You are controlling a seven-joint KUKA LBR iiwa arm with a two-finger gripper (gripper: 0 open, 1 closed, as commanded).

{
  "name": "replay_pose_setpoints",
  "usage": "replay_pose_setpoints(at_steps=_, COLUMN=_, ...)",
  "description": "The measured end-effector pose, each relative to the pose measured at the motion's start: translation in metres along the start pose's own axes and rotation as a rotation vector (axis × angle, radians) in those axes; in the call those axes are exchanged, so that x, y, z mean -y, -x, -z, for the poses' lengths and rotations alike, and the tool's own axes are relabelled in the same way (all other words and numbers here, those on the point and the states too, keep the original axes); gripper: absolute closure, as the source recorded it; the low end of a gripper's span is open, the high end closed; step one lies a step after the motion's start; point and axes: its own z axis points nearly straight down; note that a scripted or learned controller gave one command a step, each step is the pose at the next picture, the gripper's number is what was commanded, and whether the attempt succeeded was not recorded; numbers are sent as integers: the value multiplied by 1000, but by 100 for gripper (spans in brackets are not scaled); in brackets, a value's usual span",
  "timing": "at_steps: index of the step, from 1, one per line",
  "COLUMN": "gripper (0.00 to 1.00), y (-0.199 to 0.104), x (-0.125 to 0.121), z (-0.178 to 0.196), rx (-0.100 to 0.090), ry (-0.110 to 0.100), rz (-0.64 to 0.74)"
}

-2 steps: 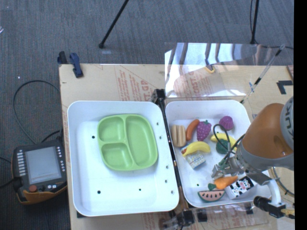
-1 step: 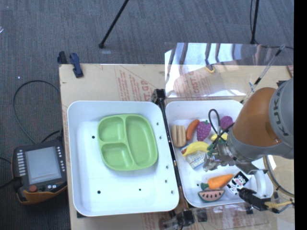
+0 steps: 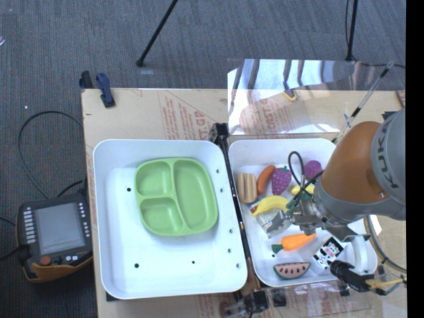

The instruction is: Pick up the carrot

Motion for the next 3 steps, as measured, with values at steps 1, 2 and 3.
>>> replay_pose_setpoints(at_steps=1, gripper=0, y=27, x=8, z=-63, rx=-1, ry=-1, rz=296)
replay_pose_setpoints(at_steps=2, gripper=100, y=27, x=8, z=-56, rx=-4, ry=-6, rz=287)
replay_pose_setpoints(at_steps=3, gripper=100, y=4, x=7, z=1, rx=0, ry=2, rz=-77)
